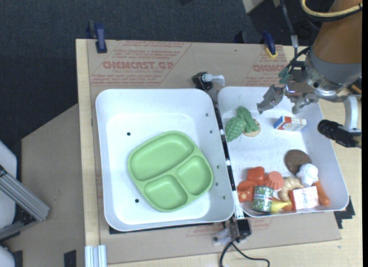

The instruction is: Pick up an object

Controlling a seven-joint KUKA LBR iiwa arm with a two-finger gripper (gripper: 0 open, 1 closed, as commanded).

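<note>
White plastic is showing bare directly under the claw point(283, 100), which is hanging over the far end of the right bin point(336, 171) with its two fingers spread wide and nothing between them. No single thing is named by the task, so the nearest candidates are mattering most: the small red, white and blue carton point(289, 124) is lying just toward the near side of the claw, its long axis running roughly left to right across the bin, and the green toy vegetable point(240, 124) is sitting to the claw's left and a little nearer the camera, close to the wall between the two bins. I am judging the carton to be the shorter reach, a short drop toward the near side, though the fingers may need turning to close across its narrow width. The heap of toy food point(282, 186) is crowding the near corner of the same bin, well apart from the claw. A green divided plate point(170, 171) is resting in the left bin point(115, 110). Red lettering on the brown board point(144, 61) under the bins is reading "CHEMCAST GP"; a similar print at the right is partly covered. The printing on the carton and on the small can point(263, 198) in the heap is too small to read.
</note>
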